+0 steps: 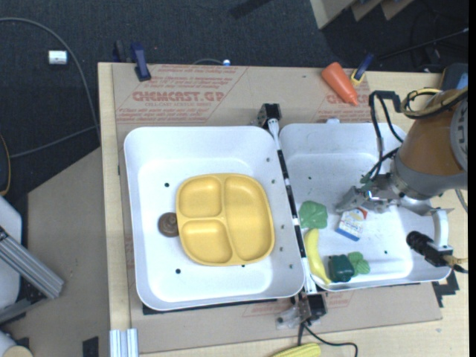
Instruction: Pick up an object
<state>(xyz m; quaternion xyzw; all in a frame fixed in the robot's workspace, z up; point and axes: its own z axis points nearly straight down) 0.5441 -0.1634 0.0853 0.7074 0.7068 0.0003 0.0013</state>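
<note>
Looking down on the bench, two shallow white bins sit side by side on a brown board. The left white bin (141, 199) holds a yellow plastic plate with three compartments (224, 219), lying flat near the middle, and a small brown round piece (168, 224) pokes out from under its left edge. Over to the right white bin (327, 143) now: the grey arm with its orange band (435, 151) reaches in from the right, and the two-finger gripper (364, 197) is low over the bin floor. Its metal fingers (351, 198) look spread apart, with nothing between them, though the view is a bit murky there. Just below the tips lies a small white and blue packet (351, 224), close but apart as far as I can see. A light green lump (313, 215) sits near the bin's left wall, a yellow banana (315, 256) lies along it, and a dark green block (341, 268) rests beside another green bit (358, 262) at the front
</note>
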